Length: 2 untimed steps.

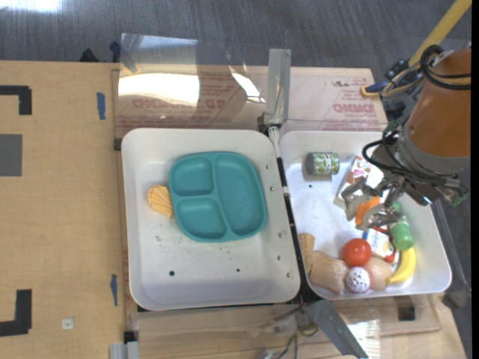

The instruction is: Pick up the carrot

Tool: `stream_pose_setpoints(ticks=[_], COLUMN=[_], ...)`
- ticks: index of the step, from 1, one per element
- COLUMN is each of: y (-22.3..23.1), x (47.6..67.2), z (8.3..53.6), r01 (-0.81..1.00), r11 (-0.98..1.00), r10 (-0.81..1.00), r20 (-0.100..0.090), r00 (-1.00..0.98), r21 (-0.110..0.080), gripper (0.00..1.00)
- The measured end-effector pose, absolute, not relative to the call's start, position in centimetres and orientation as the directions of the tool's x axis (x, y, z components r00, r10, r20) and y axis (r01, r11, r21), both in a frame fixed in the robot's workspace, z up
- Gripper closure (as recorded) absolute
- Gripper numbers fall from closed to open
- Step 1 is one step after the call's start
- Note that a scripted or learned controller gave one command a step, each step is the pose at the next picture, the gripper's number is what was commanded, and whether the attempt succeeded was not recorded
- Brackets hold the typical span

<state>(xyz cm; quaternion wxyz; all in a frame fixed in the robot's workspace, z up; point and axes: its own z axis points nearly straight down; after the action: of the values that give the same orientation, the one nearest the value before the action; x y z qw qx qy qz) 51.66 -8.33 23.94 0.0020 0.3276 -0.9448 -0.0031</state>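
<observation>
We are looking down at the right-hand shallow white plastic bin [322, 200], in the right half of the frame, where our metal two-finger gripper [372, 208] is hanging low under the grey arm with its orange band [447, 111]. The small orange carrot [363, 210] is lying right at the gripper's tips, showing as a short orange sliver against the bin's white floor, just left of the green round toy [402, 234] and above the red tomato-like ball [357, 251]. As far as we can judge, the carrot's long axis is running diagonally, from lower left to upper right of the frame, but too little of it is showing for us to be sure.

The relation that matters is that the carrot is sitting almost directly beneath the gripper, slightly toward its left side in the frame, so hardly any sideways travel seems called for; the coming move is, in our judgement, mostly a matter of closing across the carrot's short width. We are seeing orange next to the metal tips, yet the tangle of parts there is hiding whether the gripper is gripping the carrot or merely touching it, so we cannot tell its state.

The yellow banana [405, 266] is lying near the bin's lower right corner, close enough to crowd a lift.
</observation>
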Motion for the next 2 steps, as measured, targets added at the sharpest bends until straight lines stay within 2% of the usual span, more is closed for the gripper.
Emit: stream_pose_setpoints(ticks=[1, 2], y=[-10.4, -17.9], x=[52.2, 48.2], z=[24.0, 24.1], r01=[-0.842, -1.0], r11=[0.539, 0.01], r10=[-0.842, -1.0], r20=[-0.005, -0.001], r00=[-0.539, -0.01], r21=[-0.004, -0.004], gripper=[1.0, 1.0])
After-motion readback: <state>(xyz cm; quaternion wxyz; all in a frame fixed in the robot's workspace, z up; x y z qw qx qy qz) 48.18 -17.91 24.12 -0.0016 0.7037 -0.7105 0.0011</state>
